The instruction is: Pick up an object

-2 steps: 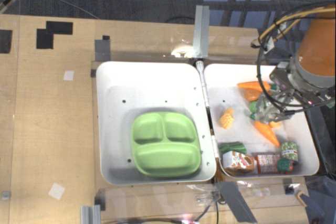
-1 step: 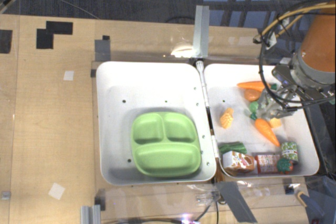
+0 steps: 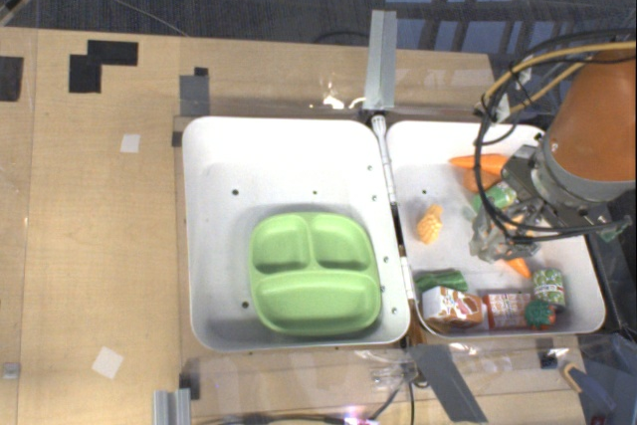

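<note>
Reaching in from three o'clock, the grey arm hangs over the right bin, its broad orange band uppermost and the wrist dropping steeply toward the bin floor. Cables loop off its ten o'clock side. The gripper sits low in the bin's middle, tangled in its own hardware and shadow, and I can't tell how it stands or whether anything is caught in it.

Around it, the pickings: an orange carrot lies at the gripper's twelve o'clock, partly under the wrist. A yellow corn cob rests at nine o'clock, apart from the tool. Just at five o'clock a small orange piece pokes out from beneath the wrist. Along the bin's six o'clock wall runs a row: a green vegetable, a brown packet, a red box, and a green-labelled can at the end.

Over in the left bin, a green divided plate lies flat toward six o'clock, well apart from the arm.
</note>
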Robot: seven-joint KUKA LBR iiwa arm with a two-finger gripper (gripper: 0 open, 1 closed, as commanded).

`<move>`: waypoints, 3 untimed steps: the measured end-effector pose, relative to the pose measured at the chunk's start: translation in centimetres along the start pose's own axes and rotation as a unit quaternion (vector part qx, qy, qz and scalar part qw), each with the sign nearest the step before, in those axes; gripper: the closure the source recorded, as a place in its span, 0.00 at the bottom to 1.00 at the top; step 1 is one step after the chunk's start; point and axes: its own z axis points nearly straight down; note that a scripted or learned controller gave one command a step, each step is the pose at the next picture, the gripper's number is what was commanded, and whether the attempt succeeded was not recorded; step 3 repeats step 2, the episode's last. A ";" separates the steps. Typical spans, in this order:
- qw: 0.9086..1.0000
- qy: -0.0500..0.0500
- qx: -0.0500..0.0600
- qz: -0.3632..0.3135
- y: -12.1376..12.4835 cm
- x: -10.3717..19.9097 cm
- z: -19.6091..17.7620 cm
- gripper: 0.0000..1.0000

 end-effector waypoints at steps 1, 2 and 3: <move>1.000 -0.004 0.003 -0.001 -0.1 -0.3 -1.3 1.00; 1.000 -0.002 0.001 -0.014 -3.6 -7.8 -4.6 1.00; 1.000 -0.002 0.001 -0.014 -3.6 -7.8 -4.6 1.00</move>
